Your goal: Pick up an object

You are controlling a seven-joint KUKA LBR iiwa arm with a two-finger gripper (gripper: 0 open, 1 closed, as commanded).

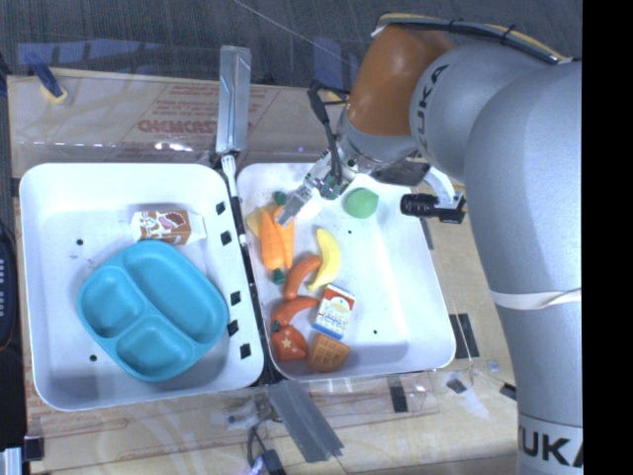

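The fingers (293, 206) sit over the carrot (272, 240); their spread cannot be told

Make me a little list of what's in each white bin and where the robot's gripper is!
left bin: blue divided plate, small brown carton
right bin: carrot, banana, green ball, two sausages, juice box, waffle, strawberry
gripper: low over the right bin's far left part, right at the carrot's top end
holding something: cannot tell
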